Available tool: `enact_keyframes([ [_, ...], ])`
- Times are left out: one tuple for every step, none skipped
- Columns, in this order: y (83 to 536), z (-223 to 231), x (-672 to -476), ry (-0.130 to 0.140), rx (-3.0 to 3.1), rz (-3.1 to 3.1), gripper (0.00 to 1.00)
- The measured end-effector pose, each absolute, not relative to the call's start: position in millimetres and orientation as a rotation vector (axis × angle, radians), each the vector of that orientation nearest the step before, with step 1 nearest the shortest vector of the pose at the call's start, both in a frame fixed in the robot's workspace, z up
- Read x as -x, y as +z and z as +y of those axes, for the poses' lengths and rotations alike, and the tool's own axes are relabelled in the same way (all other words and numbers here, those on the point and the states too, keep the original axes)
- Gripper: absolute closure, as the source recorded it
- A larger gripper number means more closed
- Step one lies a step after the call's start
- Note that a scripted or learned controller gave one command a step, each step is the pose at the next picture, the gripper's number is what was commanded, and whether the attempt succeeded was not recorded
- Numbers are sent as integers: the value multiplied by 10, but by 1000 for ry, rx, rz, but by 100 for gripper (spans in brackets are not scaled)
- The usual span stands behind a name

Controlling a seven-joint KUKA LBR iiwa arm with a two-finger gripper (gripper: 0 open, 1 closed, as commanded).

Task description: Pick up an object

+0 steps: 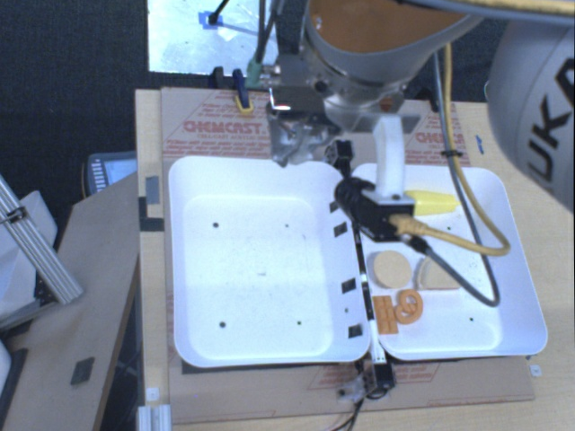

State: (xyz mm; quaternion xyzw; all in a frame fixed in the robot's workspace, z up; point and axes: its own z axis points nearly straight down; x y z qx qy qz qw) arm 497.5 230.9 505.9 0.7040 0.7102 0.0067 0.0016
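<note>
My gripper hangs high over the far edge of the left bin, near the divide between the two bins, and I see nothing in it. In the right bin lie a yellow banana-like piece, a round tan disc, a paler tan piece partly under the yellow cable, an orange pretzel shape and an orange block. All of them lie to the right of and nearer than the gripper.
The arm's bulky wrist covers the far part of both bins. Small black clips line the seam between the bins. A cardboard sheet lies under the bins. A metal rail leans at the left.
</note>
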Motion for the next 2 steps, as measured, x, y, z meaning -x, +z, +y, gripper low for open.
enact_keyframes([
  [5001, 2285, -4975, 3, -2216, 2227, 0],
  [5117, 2287, -4979, 8, -2209, 2232, 100],
])
